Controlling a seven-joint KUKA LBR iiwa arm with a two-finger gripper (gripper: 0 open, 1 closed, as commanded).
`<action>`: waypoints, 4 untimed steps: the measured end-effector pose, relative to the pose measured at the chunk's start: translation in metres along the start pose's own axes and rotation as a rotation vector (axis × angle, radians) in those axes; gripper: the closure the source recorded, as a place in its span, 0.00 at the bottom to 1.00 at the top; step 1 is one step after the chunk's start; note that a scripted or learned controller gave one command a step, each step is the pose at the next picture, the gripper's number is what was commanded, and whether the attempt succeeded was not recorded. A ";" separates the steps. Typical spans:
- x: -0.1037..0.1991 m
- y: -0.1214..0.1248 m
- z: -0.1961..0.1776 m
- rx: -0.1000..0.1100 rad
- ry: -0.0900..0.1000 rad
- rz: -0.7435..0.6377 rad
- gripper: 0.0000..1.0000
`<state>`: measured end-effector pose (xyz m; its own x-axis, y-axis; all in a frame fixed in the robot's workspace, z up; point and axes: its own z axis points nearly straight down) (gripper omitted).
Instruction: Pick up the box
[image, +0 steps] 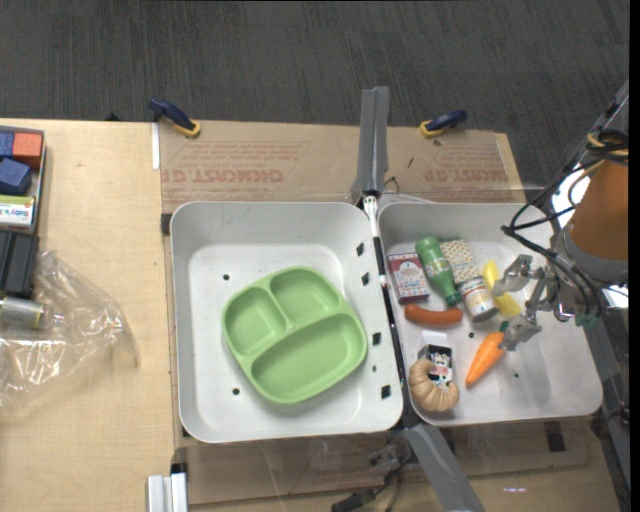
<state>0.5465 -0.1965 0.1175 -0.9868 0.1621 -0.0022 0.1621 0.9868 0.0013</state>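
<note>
**Box Not Yet Lifted**

Nearest me sat a small pumpkin (434, 390), down and left of the claw (524, 300). Farther left of the claw, the box (407, 277) lay flat in the right bin (560, 400), untouched; the whole pick remained. Fingers looked spread, gripping nothing, hovering by the carrot (484, 358).

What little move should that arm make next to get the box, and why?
Probably a short slide toward the left side of the right bin. The pincer hovers by the carrot and the yellow piece, while the small red box lies further left, beside the green bottle and above the sausage. It needs to be over the box before it goes down.
</note>
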 end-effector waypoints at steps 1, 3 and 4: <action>0.000 0.000 0.000 0.000 0.000 0.000 0.00; 0.000 0.000 0.000 0.000 0.000 0.000 0.00; 0.000 0.000 0.000 0.000 0.000 0.000 0.00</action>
<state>0.5465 -0.1965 0.1174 -0.9868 0.1621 -0.0027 0.1621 0.9868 0.0014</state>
